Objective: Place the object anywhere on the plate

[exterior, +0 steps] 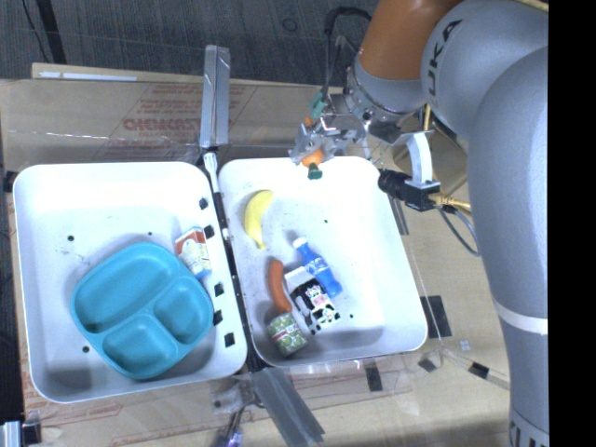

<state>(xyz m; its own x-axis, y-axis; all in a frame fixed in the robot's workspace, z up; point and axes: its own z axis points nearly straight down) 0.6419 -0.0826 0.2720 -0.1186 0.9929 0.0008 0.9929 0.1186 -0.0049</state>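
The gripper (315, 156) is hovering over the far rim of the right bin (396, 259), its fingers clamped on a small carrot (315, 162) (orange, with green tip) — the blue plate (140, 310) is lying well apart, in the left bin (42, 250).

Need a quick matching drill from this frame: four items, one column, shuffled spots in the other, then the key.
1. blue plate
2. banana
3. small carton
4. hand

A. above the right bin's far rim
B. left bin, beside the plate near the divider
C. right bin, far left part
D. left bin, near part

Pairs: 1-D, 2-C, 3-B, 4-A
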